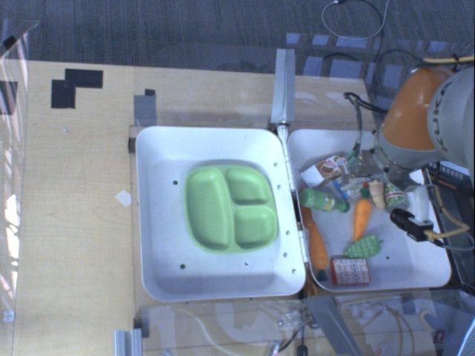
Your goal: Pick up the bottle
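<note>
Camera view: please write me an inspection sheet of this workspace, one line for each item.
Surface: wooden bench with two white bins; the left bin holds a green divided tray.
Job's things: green bottle lies on its side in the right bin, near its left wall.
Clutter: carrot, second carrot, red can, packet, all in the right bin.
Grippers: gripper over the right bin, right of the bottle.
Cables: thin cable looped on the floor.
Surroundings: grey carpet; black tape marks on the bench.
</note>
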{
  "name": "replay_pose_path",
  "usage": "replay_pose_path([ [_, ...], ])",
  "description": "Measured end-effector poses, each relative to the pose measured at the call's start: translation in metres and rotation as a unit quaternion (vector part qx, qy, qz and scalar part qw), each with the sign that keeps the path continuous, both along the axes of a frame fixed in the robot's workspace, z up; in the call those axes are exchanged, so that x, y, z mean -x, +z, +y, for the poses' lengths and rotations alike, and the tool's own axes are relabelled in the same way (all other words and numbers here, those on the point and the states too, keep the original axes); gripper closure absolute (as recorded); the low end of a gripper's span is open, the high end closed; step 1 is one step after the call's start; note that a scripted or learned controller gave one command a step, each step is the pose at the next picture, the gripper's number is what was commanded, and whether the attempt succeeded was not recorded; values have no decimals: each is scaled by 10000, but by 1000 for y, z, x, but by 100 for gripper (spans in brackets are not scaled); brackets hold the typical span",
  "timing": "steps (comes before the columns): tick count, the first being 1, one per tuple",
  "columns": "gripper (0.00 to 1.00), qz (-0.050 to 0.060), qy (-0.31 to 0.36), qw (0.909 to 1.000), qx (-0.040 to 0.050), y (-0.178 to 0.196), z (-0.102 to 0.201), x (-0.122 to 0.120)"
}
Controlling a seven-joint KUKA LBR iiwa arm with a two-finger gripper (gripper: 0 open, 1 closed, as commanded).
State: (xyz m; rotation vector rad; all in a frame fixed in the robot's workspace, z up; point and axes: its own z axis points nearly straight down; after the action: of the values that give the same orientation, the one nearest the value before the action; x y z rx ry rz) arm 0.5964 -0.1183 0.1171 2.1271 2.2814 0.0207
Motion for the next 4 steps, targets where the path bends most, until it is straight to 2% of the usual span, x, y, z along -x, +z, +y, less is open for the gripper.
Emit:
replay_pose_path([
  [1,100,93,-927,9956,-42,83,57,1],
  [2,100,96,-2756,9612,-62,101,53,9],
  [3,100,104,-2824,9592,-68,70,87,11],
  [4,100,85,-4730,8810,-94,117,100,45],
])
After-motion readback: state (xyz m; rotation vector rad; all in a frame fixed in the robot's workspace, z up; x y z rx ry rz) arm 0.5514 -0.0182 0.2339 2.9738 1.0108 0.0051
